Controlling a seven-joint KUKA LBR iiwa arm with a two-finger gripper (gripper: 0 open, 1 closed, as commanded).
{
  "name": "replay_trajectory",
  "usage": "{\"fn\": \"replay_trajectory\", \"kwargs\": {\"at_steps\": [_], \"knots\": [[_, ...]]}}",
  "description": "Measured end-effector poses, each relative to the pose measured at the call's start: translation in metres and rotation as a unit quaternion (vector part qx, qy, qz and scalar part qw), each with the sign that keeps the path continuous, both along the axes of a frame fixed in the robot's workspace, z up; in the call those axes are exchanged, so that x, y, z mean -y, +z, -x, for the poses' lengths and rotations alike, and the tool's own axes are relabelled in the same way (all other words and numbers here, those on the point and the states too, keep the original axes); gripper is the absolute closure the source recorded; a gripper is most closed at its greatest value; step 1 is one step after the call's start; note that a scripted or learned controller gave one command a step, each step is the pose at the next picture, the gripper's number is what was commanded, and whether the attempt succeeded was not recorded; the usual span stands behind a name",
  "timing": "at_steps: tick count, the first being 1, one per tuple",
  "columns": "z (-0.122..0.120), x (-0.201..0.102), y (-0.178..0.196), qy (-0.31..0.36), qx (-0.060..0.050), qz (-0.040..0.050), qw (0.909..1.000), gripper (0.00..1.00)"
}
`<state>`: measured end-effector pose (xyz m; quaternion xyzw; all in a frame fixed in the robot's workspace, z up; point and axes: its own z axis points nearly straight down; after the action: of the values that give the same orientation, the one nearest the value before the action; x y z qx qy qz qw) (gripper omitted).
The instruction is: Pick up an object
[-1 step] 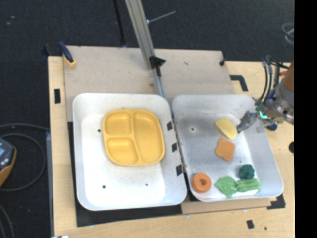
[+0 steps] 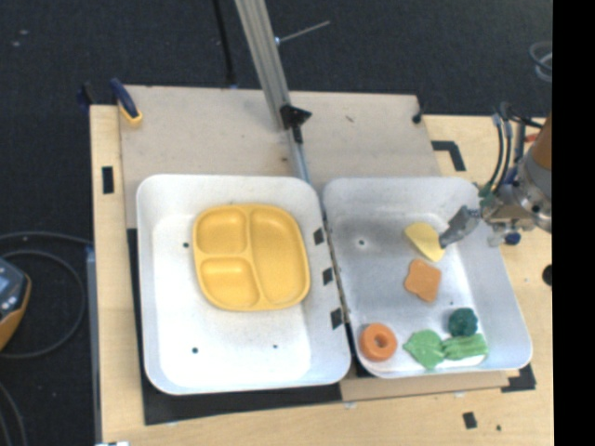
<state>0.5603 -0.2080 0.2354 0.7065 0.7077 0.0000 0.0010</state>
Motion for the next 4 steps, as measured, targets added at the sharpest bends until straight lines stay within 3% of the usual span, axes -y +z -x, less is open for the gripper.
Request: {"fn": "replay_trajectory", "kwargs": {"at_steps": [2,3,4], "knots": [[-0.005,-0.011,-0.109,0.0,-0.002,-0.0005,1.0,0.0],[-0.006,-0.01,-0.135,-0.001,0.0,0.0003,1.0,0.0],[-0.008,-0.009,-0.121,-0.002,0.003,0.0007,1.0,1.0]]}}
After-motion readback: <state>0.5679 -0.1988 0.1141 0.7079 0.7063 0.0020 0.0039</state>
